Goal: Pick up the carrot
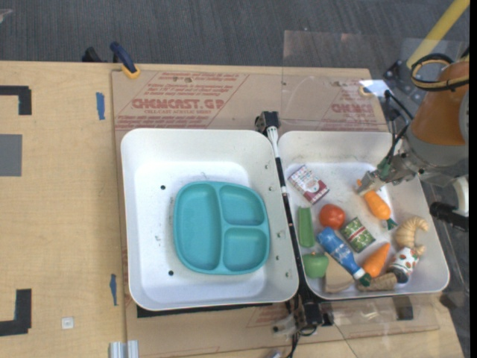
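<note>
Reaching in from the right, the claw hangs low over the right bin, its tips just above the leafy end of a carrot; whether they are apart or together, I cannot tell. A second carrot lies nearer the front, beside a blue bottle. The left bin holds a teal divided plate.
</note>
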